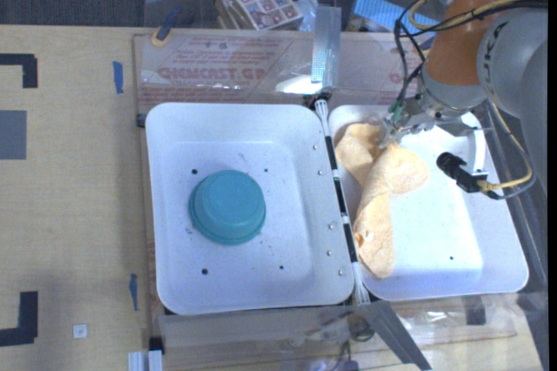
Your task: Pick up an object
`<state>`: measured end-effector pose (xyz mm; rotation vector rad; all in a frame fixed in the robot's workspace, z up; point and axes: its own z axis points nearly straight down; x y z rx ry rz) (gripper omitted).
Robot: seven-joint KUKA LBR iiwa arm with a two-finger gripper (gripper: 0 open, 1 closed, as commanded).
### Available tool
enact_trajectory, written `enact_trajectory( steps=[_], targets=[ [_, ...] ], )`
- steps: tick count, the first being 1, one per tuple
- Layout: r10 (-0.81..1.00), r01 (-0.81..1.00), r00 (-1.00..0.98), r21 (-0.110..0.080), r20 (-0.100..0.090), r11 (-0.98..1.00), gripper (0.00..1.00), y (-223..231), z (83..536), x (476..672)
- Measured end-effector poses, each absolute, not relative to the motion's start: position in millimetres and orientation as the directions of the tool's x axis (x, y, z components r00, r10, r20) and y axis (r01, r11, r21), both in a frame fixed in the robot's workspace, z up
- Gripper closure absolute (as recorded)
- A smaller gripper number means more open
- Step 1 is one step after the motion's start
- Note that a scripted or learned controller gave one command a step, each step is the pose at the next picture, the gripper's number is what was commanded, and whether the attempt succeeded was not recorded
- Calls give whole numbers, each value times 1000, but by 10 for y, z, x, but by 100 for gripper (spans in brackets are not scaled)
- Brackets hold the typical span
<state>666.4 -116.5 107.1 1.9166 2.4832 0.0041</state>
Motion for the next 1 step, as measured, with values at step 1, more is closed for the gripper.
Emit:
enact_trajectory(
  steps=[1],
  targets=[
    [839,839,-544,3,-4,544,100,-704,1855,6680]
  ],
)
